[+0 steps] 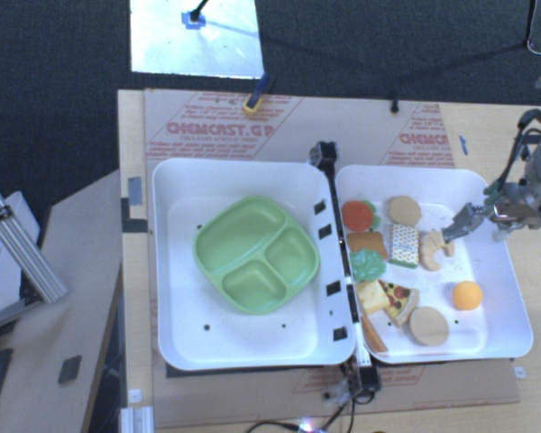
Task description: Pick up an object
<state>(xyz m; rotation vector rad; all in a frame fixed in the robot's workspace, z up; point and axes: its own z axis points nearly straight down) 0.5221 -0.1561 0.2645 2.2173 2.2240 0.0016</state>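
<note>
Nearest you, along the front of the right bin (509,332), you see a tan round disc (428,326), a pizza slice (398,301) with red dots, a yellow block (371,295) and a thin brown stick (371,332) by the divider. An orange ball (467,295) sits alone toward the right wall.

Middle row: a green leafy piece (368,264), an orange-brown slab (366,242), a white checked block (403,244) and a pale cream lump (431,250). Far row: a red round piece with a green edge (358,215) and a tan bun-like disc (403,210). Count: eleven toy food items, one of each, all in the right bin, mostly crowded to its left half.

The gripper (457,228) reaches in from the right, low over the bin, slanting down and left. Its tip is just beside the cream lump, at its upper right; contact cannot be judged. You cannot tell how far the jaws are parted, and nothing is seen between them. The grey wrist (523,201) lies over the bin's right rim.

The left bin (176,242) holds one light green tray (255,254) with three compartments, turned at an angle. Both bins rest on a protective sheet with red lettering (221,124) on the worktop (131,152). Beyond it, one pale square panel (196,25) lies on dark floor.
</note>
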